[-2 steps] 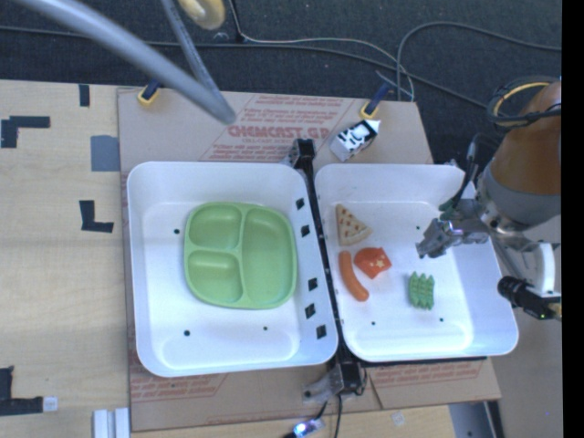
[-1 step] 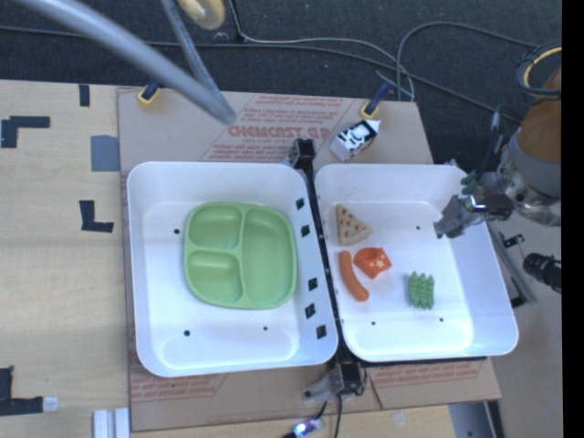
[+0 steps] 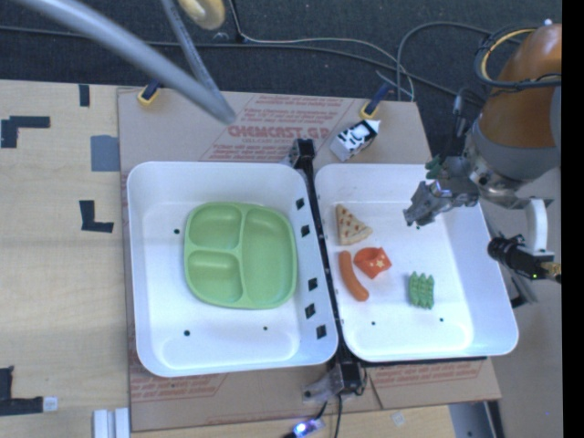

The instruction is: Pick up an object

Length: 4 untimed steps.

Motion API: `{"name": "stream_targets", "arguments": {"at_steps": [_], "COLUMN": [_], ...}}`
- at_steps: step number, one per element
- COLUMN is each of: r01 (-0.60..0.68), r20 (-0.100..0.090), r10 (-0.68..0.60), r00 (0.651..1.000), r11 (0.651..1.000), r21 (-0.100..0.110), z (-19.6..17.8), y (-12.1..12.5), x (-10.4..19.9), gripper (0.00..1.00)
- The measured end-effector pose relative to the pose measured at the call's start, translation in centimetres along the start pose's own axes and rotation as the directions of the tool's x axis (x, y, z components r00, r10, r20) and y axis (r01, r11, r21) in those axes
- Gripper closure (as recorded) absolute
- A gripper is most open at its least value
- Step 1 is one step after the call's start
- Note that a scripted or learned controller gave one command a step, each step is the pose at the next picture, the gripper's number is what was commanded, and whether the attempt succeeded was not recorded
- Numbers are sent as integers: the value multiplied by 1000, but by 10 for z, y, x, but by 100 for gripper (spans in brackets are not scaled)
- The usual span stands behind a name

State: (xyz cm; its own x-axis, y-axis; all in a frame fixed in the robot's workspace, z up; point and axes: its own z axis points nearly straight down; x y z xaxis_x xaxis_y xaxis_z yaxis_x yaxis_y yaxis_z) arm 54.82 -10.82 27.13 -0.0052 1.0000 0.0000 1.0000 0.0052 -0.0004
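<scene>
Two shallow white plastic bins are seen side by side on the bench, the left bin holding a light green divided plastic plate near its centre. In the right bin, four small toy foods are laid out: a tan triangular wedge with dots at about ten o'clock of the bin's middle, an orange sausage-shaped piece at eight o'clock, a red chunky piece touching or just beside the sausage, and a green bumpy block at five o'clock, apart from the rest. The dark tool of the grey arm is seen at about two o'clock in the right bin, above bare white floor, well apart from every food piece. Nothing is seen between its parts; whether it is open or closed cannot be told.
</scene>
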Motion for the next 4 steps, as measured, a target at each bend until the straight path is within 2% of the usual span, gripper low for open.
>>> {"name": "stream_targets", "arguments": {"at_steps": [1,2,3,4], "r01": [1,0,0,-1], "r20": [0,0,0,1], "r10": [-1,0,0,1], "r00": [1000,1000,1000,1000], "r11": [1000,1000,1000,1000], "r21": [1,0,2,1], "z": [10,12,35,47], "y": [28,46,61,65], "x": [50,94,149,200], "gripper": [100,100,100,100]}}
